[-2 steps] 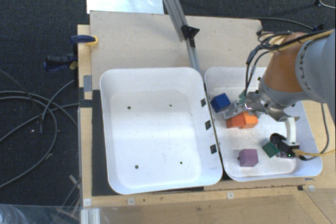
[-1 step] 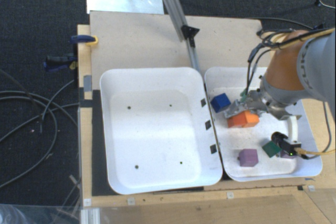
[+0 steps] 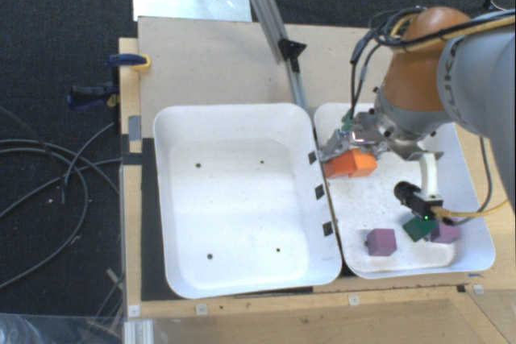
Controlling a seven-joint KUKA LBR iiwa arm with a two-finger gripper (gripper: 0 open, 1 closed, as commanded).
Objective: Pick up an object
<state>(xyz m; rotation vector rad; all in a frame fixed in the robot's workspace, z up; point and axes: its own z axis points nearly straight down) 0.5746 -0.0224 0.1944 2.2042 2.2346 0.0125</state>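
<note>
Right bin (image 3: 476,254): fingers (image 3: 343,142) state unclear over orange block (image 3: 352,164), purple cube (image 3: 380,242) nr green block (image 3: 418,229)

Left bin (image 3: 242,197): bare floor, open access from above. Right bin (image 3: 476,250): crowded. Arm (image 3: 435,84) overhangs its upper part; orange block (image 3: 352,164) sits near dividing rim. Purple cube (image 3: 380,242), green block (image 3: 418,229), second purple piece (image 3: 446,233) cluster along near edge. Slanted metal pole (image 3: 270,8) crosses back of bench (image 3: 201,64).
</note>
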